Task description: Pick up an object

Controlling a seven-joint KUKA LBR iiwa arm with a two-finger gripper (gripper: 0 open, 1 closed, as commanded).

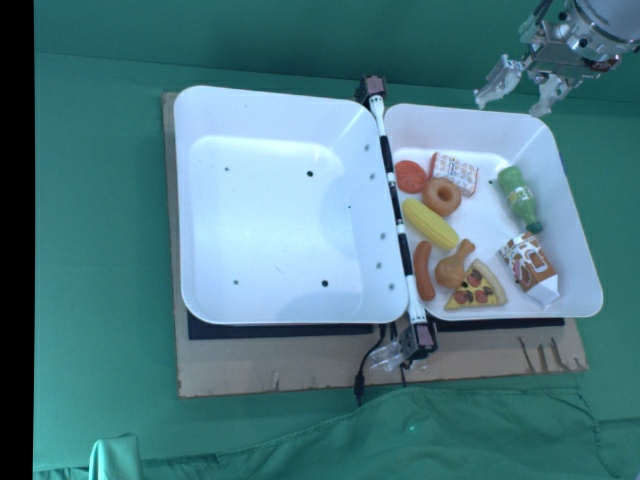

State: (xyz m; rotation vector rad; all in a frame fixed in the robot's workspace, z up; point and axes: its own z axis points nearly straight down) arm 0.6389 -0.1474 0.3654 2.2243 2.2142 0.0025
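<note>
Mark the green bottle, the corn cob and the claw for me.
green bottle (519,198), camera view, on its body.
corn cob (430,224), camera view, mid-cob.
claw (522,84), camera view, midway between its fingertips.

1. You are looking at a robotics lab bench, not a home or kitchen: green cloth is covering the whole surface and draping in folds along the bottom of the frame.
2. Two shallow white bins are sitting side by side on a cardboard sheet in the middle of the frame, with a black-and-white bar running between them and cables trailing from its lower end.
3. Plastic toy food is lying in the right-hand bin as test pieces.
4. A grey robot arm is reaching in at the upper right.
</note>
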